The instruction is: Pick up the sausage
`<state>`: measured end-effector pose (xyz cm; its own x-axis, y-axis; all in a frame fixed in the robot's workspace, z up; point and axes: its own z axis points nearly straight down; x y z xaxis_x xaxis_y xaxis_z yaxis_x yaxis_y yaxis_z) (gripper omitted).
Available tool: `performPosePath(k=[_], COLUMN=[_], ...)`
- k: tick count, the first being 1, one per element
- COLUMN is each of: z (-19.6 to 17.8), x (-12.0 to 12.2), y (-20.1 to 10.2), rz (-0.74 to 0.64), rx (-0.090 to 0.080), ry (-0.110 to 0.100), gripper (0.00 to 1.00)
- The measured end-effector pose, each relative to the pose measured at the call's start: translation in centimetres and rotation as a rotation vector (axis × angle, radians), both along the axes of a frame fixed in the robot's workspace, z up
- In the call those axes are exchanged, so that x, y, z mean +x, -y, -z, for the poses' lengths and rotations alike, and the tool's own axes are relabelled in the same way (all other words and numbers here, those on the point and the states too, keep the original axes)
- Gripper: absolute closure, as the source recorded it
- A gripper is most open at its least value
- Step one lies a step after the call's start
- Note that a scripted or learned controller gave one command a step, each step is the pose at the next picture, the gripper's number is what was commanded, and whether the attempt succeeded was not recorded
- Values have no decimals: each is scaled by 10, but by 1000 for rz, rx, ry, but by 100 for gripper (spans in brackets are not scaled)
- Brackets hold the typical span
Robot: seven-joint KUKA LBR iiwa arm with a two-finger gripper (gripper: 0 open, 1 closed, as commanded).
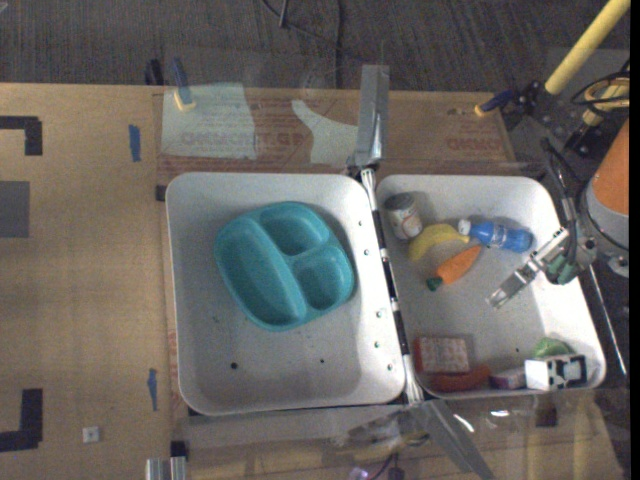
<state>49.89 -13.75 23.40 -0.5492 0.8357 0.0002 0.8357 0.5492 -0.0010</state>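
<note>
The sausage (460, 379) is a reddish-brown link lying along the front wall of the right bin (570, 313), just below a square tan cracker (444, 352). My gripper (510, 286) hangs over the middle right of that bin, pointing down-left. It is well behind and to the right of the sausage, and right of the carrot (458, 266). I see nothing in it.
The right bin also holds a small can (402, 214), a banana (437, 238), a blue bottle (500, 235), and a green item (550, 349) with a white box (555, 371) in the front right corner. A teal divided plate (285, 264) lies in the left bin (200, 348).
</note>
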Motion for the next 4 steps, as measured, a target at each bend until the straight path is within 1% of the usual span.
performPosePath(k=[1,2,3,4], z=[137,145,135,135], x=[-15,-16,-13,-13], y=[10,-9,-9,-9], rz=[77,650,650,650], rx=[0,0,2,1], ry=[8,11,17,17], gripper=[0,0,100,0])
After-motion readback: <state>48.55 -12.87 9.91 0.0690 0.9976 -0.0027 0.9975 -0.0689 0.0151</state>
